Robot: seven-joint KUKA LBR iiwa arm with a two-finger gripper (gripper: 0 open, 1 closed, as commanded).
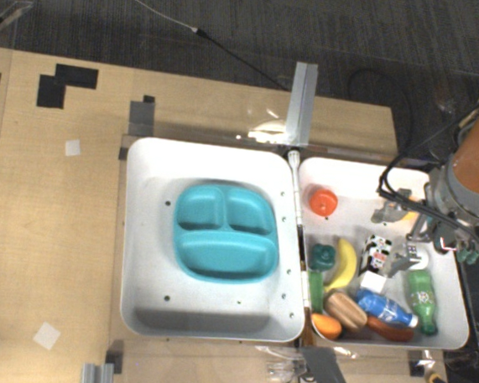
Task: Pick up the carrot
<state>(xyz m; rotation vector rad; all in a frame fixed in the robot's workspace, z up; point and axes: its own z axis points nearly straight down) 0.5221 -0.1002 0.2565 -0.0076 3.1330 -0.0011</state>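
Note:
The carrot (324,323) lies in the front left corner of the right bin (354,179). Its orange body is at the front, and its green top (314,290) runs back along the bin's left wall. A tan bun (346,309) rests against it on the right. My gripper (401,240) hangs over the middle right of that bin, above a small black-and-white item (376,252). It is well to the right of the carrot and further back, apart from it.
The right bin also holds an orange round toy (323,202), a banana (344,264), a dark green piece (323,256), a white block (372,282), a blue bottle (387,308), a green bottle (421,301) and a red-brown item (390,330). The left bin (142,286) holds a teal divided plate (223,231).

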